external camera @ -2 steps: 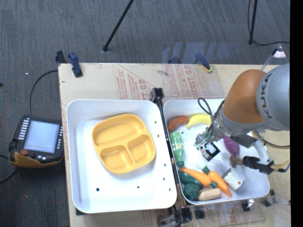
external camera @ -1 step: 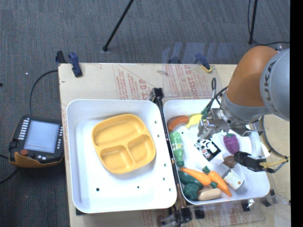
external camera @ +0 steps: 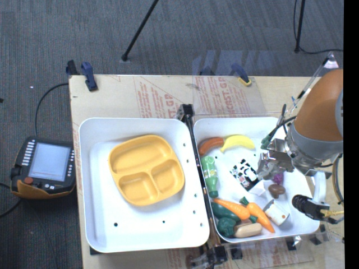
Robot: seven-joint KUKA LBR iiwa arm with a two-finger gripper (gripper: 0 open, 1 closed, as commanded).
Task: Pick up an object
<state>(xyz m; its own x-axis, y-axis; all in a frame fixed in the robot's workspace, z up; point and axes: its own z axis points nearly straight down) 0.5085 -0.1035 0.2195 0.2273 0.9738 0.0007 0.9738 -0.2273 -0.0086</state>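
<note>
A: Which step is this?
B: The approach, I'd judge. The hand [external camera: 268, 166] hangs low at right-centre of frame, in the right bin [external camera: 255, 122], beside the black-and-white carton [external camera: 244, 174].
A: Clamped on it?
B: Cannot tell; the wrist covers it. Next it needs a clean descent onto one item.

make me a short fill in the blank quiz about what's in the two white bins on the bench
The yellow divided plate lies in the ____ bin as the camera sees it.
The banana lies right beside a red ____.
The plate has ____ compartments.
The green bottle lies near the ____ wall of the right bin.

Missing words: left; sausage; three; left
</note>
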